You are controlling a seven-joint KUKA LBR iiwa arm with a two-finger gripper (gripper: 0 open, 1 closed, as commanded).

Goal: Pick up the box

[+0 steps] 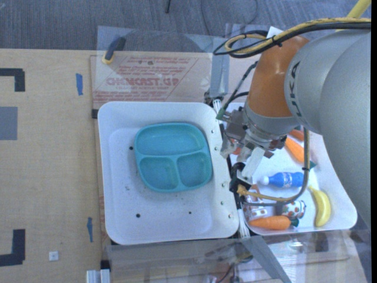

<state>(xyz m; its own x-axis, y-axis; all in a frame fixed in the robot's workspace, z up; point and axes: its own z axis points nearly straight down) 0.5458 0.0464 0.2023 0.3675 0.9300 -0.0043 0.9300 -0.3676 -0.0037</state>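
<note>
Overhead view of the desk (47, 158) with two white bins. The left bin (112, 158) holds a teal divided plate (174, 157). The right bin (344, 214) holds a blue bottle (285, 180), a banana (321, 206) and a carrot (270, 222) along its near edge.

The arm (277, 93) reaches over the right bin, and its gripper (244, 173) hangs low beside that bin's left wall. Whether the jaws are apart or together cannot be told from this angle, and nothing is seen held between them.

The box (259, 200) is judged to be the small pale, flat-sided item just below the gripper, between it and the carrot. It is partly hidden, so this identification is tentative.

Such a box is probably light and stiff, though thin card walls would dent under a hard squeeze, and a glossy printed face may slip. The best hold is likely across its two narrower opposite faces, near the middle, with the jaws square to them. The bin wall and the carrot crowd it closely.
</note>
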